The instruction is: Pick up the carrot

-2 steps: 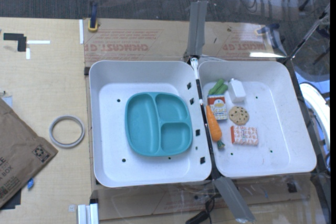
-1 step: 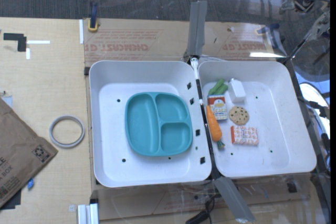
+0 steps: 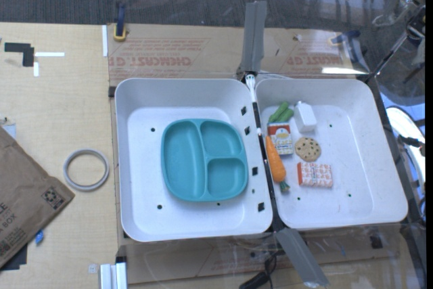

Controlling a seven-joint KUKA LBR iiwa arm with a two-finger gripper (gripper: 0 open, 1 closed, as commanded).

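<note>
- The gripper's state cannot be told from this view; at the top right corner there is only a blur of light-coloured hardware and cables [image 3: 406,3] above the bench, too unclear to make out.
- The right bin [image 3: 379,166] lies nearest that corner and holds a small cluster of toy food near its left wall.
- The carrot [image 3: 275,161] lies in the right bin, tight against the left wall, orange body running lengthwise along the wall with its green top at the near end.
- Just beside the carrot, toward the bin's middle, sits a small red-and-white carton [image 3: 282,137], and a round cookie [image 3: 308,148] lies next to that.
- A green vegetable piece [image 3: 280,112] rests at the far end of the cluster, with a white block [image 3: 305,116] just beside it.
- A red-and-white wrapped packet [image 3: 316,174] lies flat nearer the front, a little apart from the carrot.
- The left bin [image 3: 135,179] holds a teal divided plate [image 3: 203,159] with three compartments, lying flat near the middle.
- On the wooden bench [image 3: 54,112] to the left lie a roll of tape [image 3: 86,168] and the corner of a cardboard box [image 3: 24,206].
</note>
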